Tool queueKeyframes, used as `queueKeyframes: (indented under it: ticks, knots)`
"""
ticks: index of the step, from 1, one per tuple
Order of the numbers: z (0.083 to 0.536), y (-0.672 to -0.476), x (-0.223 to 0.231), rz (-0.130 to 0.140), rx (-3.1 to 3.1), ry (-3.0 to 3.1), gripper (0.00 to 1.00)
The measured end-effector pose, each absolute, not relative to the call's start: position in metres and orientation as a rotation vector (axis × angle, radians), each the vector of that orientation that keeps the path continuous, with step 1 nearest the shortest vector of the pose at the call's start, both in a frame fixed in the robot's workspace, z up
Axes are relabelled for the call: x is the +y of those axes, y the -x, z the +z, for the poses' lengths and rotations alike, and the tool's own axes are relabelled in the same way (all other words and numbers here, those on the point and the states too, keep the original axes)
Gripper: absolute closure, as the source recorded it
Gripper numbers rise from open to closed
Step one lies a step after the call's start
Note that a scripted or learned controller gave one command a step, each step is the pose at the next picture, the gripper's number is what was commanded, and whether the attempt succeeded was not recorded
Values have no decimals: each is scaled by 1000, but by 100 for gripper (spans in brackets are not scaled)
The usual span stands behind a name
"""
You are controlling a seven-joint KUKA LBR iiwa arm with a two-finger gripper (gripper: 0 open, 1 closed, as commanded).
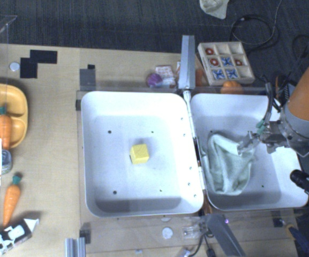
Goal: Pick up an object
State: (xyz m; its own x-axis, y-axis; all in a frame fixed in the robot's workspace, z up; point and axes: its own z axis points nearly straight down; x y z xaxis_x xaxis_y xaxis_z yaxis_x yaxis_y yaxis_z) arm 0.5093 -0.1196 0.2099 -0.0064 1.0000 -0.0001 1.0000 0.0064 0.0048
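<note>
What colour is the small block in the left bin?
Yellow: the small cube-shaped block, seen in the camera view.

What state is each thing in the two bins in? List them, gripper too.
yellow block: lying loose in the left bin, untouched.
pale cloth: crumpled in the right bin, near its left wall.
gripper: low over the cloth's upper right edge.

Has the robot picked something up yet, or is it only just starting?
Not yet. Done: the gripper has reached into the right bin. In hand: it sits low at the edge of the pale cloth, which lies on the bin floor. Left: lifting something out. The yellow block rests alone in the left bin.
</note>
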Motion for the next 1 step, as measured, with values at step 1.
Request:
queueKeyframes:
  ticks: [1]
  knots:
    - [186,-592,-140,4,2130,-2305,0]
